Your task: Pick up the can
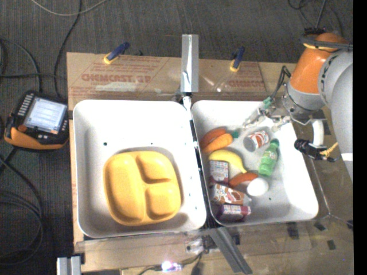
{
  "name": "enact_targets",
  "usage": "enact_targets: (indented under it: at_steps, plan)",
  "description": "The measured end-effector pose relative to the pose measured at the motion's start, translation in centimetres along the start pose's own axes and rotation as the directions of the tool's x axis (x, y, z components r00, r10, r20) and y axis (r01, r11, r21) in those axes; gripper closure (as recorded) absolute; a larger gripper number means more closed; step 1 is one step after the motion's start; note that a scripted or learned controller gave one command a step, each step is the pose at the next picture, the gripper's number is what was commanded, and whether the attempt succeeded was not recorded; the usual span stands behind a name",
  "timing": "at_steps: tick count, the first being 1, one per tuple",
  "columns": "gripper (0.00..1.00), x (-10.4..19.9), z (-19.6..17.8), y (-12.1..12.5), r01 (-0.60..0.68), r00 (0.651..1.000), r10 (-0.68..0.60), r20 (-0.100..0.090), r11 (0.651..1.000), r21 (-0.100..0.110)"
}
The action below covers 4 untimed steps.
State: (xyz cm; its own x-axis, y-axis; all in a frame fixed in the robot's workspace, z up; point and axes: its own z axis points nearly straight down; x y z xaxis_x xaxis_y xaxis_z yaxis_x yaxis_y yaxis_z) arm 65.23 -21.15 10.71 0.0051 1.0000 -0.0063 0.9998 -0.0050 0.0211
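Observation:
The can (256, 140), silver with a red and white label, lies on its side in the upper middle of the right bin (301, 202). My gripper (265, 120) hangs just above and behind the can, near the bin's far wall, with its fingers spread open and nothing between them. The grey arm with its orange band (307, 70) comes in from the upper right.
Around the can lie a green bottle (268, 158), a yellow fruit (225, 158), orange sausage-like pieces (216, 137), a white egg (257, 187) and small cartons (227, 195). The left bin (86, 125) holds a yellow divided plate (143, 186). A teach pendant (40, 119) rests at the far left.

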Motion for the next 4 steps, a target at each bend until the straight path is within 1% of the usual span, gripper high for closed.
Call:
enact_targets:
  at_steps: [1,2,3,4]
  plan:
    - [0.0,1.1,-0.6,1.2,0.109,0.994,-0.109,-0.004,0.994,0.021]
    - [0.0,0.0,1.6,0.8,0.026,1.0,-0.026,-0.017,0.999,0.02]
    - [1.0,-0.2,0.7,0.9,0.029,1.0,-0.029,-0.004,1.0,0.011]
    - [0.0,0.1,0.7,0.9,0.032,0.999,-0.031,-0.009,0.999,0.015]
